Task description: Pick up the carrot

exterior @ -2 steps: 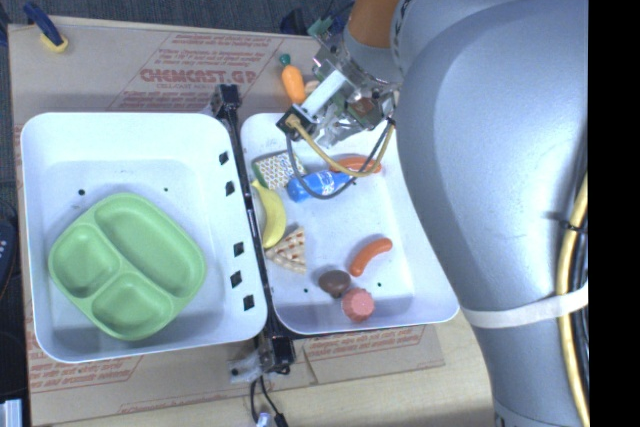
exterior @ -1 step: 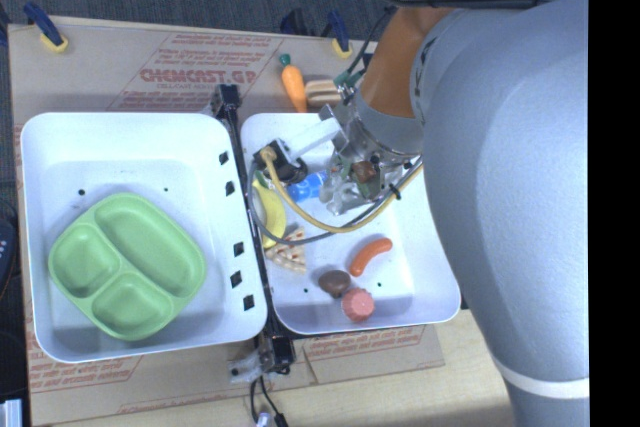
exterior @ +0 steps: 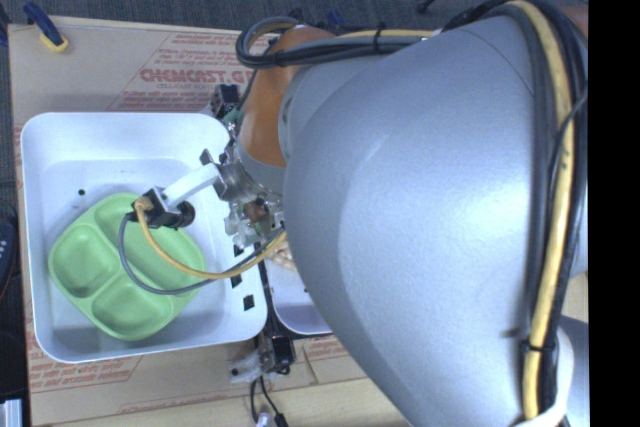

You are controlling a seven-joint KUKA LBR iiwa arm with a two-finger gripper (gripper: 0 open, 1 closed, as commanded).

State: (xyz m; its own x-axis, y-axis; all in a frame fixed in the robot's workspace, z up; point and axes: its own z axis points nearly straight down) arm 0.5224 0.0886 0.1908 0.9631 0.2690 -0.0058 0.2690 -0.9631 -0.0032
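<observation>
Closest to us is the grey arm (exterior: 430,215), its broad casing covering the right half of the camera view and most of the right bin (exterior: 300,320), of which we see one curved white corner below the arm's edge. Its orange band (exterior: 262,120) sits above the wrist. The tool (exterior: 248,213) hangs over the seam between the two bins, by the right wall of the left bin (exterior: 30,215); we cannot tell whether it stands wide or narrow. A green divided plate (exterior: 95,265) lies in the left bin, toward its lower left corner. A small pale tan scrap (exterior: 286,258) peeks out at the arm's edge just right of the tool, and we cannot tell what it is. Where the carrot lies we cannot tell. Both bins rest on the table (exterior: 150,75), covered by a brown sheet printed in red, and a blue clamp (exterior: 45,27) grips its far left corner.
</observation>
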